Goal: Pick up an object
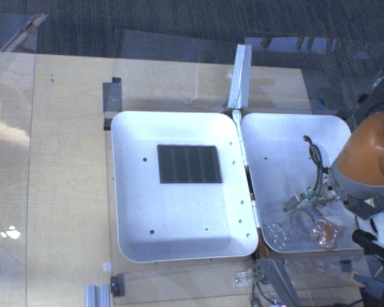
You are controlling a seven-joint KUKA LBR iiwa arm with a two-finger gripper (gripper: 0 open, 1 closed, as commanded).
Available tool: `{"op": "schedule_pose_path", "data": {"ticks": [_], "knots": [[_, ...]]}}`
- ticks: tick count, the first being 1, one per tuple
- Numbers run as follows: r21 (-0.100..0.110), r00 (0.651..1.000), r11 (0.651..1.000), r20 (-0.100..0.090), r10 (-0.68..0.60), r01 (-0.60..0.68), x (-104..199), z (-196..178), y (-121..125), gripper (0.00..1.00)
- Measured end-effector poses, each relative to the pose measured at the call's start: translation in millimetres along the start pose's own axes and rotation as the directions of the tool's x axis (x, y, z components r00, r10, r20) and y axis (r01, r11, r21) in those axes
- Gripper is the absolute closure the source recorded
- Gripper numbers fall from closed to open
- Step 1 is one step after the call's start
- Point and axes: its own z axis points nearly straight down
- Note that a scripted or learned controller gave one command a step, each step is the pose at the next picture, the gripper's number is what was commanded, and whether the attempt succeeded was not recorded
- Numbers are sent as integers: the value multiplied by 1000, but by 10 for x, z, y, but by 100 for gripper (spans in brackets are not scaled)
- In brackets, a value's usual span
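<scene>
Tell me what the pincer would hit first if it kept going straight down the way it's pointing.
Probably the clear plastic object lying in the right bin, just below the pincer; depth is hard to judge from above.

The shallow white left bin (179, 190) offers broad open floor on every side of the flat dark ribbed rectangular panel (189, 164) lying near its centre. The shallow white right bin (278, 146) is open toward twelve o'clock, but toward five o'clock clear glassy objects (310, 226) crowd its floor, and the grey arm with the orange band (368, 162) blocks its three o'clock side.
</scene>
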Motion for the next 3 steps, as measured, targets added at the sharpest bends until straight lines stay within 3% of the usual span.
{"op": "schedule_pose_path", "data": {"ticks": [1,2,3], "knots": [[-11,1000,1000,3,-1,1,2,-128,51,100],[-10,1000,1000,3,-1,1,0,-126,48,0],[-5,998,998,0,-67,67,-52,-8,2,0]]}}
